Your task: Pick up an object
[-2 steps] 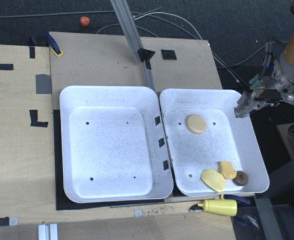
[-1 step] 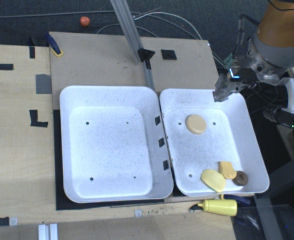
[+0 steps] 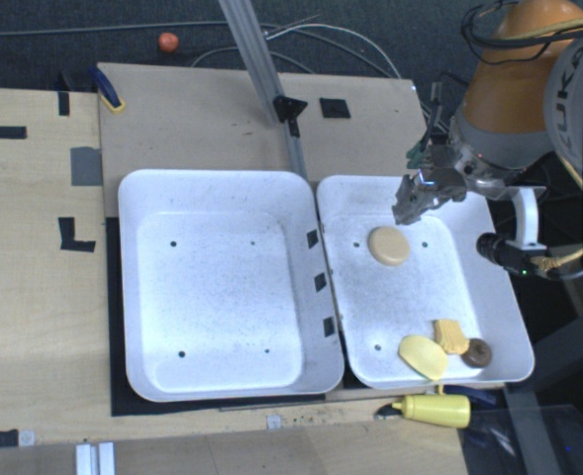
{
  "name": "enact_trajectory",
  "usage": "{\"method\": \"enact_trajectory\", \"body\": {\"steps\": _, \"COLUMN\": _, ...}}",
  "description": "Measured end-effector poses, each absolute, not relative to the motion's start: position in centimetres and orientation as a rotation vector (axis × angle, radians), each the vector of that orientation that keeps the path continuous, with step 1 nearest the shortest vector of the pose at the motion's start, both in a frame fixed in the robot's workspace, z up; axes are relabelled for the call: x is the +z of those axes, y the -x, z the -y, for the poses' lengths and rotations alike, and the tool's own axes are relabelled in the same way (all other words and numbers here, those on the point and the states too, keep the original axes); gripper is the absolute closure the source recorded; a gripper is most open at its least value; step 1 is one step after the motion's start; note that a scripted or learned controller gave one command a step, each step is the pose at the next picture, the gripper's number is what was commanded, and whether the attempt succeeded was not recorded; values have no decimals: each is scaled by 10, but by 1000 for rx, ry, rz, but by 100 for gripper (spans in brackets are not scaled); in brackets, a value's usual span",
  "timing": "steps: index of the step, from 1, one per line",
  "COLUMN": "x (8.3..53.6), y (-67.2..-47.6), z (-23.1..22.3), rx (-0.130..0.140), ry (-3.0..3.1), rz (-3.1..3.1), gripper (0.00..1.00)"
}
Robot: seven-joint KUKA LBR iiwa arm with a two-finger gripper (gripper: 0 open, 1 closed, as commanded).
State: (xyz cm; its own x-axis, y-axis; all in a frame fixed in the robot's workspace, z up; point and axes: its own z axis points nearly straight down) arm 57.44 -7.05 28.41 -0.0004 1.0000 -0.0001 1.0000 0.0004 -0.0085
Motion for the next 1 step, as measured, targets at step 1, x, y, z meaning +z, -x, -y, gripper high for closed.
{"method": "enact_trajectory", "body": {"steps": 1, "x": 284, "y": -570, "z": 28, "rx": 0, "ry": 2217, "rz": 2224, "gripper": 100}}
